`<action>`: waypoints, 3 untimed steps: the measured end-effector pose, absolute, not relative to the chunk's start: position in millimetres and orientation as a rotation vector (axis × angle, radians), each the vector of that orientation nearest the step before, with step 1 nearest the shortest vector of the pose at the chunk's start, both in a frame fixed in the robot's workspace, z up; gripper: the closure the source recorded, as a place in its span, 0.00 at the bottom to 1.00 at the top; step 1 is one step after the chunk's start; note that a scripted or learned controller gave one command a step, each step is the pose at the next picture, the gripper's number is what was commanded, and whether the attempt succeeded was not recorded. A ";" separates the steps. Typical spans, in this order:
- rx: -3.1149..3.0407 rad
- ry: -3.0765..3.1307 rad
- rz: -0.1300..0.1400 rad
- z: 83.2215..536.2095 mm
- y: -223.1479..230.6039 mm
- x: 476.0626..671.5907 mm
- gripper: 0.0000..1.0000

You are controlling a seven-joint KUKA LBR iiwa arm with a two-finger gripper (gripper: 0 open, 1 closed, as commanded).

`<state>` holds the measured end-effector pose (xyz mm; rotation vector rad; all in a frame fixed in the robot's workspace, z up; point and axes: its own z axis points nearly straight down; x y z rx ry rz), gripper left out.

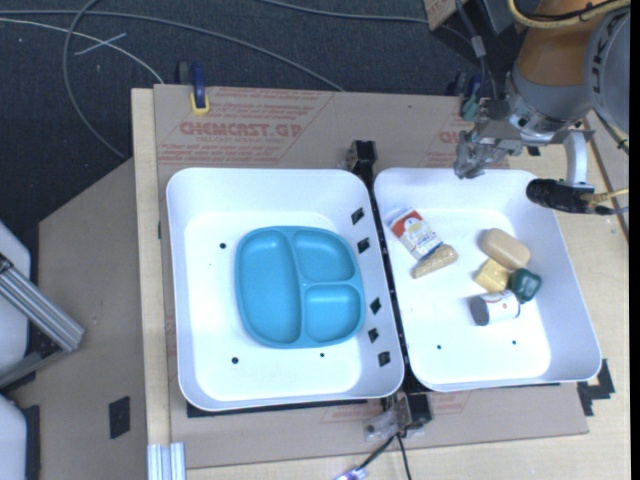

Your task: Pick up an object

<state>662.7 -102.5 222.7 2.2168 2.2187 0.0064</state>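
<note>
My gripper hangs over the far rim of the right bin, above and behind the objects, with nothing seen between its fingers. In that bin lie a red-and-white packet, a tan bread-like piece, a tan oval roll, a yellow block, a teal round object and a small grey-and-white object. All of them sit apart from the gripper, toward the bin's middle and right.
The left bin holds a blue divided plate. Black clips run along the seam between the bins. A blue-and-yellow clamp sits at the board's far left corner. Cables lie on the dark floor behind.
</note>
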 end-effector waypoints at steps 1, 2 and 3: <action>2.214 2.218 0.009 287.9 -97.7 663.9 1.00; 2.218 2.221 0.003 291.4 -97.5 664.6 1.00; 2.220 2.228 -0.001 291.6 -57.2 639.9 1.00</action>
